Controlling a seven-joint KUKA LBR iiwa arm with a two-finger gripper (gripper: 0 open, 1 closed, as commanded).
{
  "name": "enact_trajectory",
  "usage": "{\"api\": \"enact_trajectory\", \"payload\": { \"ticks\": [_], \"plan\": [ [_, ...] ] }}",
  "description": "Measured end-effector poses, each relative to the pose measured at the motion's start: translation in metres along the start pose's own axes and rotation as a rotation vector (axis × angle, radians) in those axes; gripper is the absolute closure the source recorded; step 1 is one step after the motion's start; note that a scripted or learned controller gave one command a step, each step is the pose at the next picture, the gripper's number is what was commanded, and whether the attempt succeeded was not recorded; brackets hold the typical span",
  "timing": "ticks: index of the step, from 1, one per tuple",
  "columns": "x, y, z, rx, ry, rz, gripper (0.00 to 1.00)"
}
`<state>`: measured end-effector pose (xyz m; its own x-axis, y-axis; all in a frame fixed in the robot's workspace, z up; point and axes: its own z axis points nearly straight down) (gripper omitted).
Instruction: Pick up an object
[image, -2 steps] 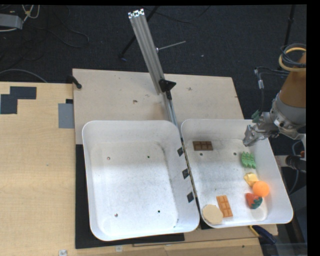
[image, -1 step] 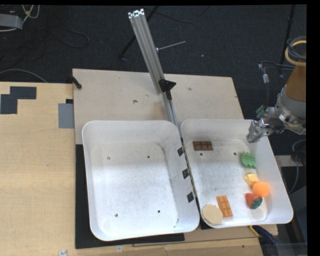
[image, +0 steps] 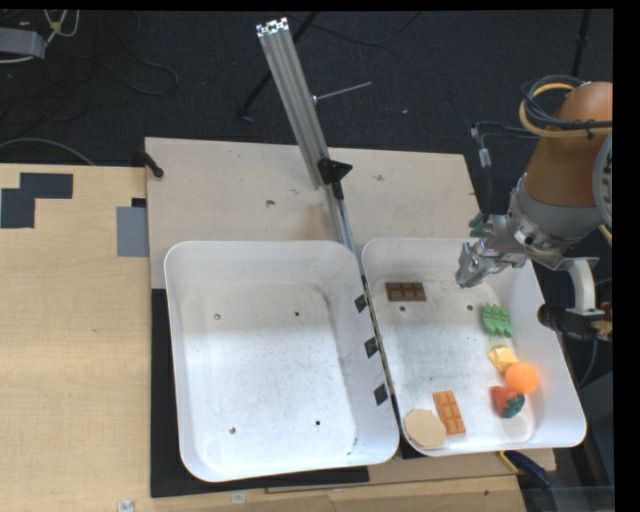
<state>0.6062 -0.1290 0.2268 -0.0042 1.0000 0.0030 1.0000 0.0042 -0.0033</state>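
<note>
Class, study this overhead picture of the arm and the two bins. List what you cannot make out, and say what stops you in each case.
- Gripper, camera view: small and dark above the right bin; too small to tell what state it is in or whether it holds anything.
- Red toy: partly tucked under the orange ball; too small to name.
- Yellow piece: too small to identify.
- Arm: cut off by the picture's right side.

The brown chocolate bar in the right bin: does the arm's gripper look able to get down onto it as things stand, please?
Probably yes. The chocolate bar lies flat and alone on the right bin floor, with nothing on it, and the gripper hovers just to its right.
</note>
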Motion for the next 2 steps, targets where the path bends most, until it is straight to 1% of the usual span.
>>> {"api": "enact_trajectory", "payload": {
  "ticks": [1, 2],
  "plan": [
    [0.052, 0.005, 0.010, 0.001, 0.000, 0.000, 1.00],
    [0.107, 0.022, 0.014, -0.002, -0.001, 0.000, 1.00]
  ]
}}
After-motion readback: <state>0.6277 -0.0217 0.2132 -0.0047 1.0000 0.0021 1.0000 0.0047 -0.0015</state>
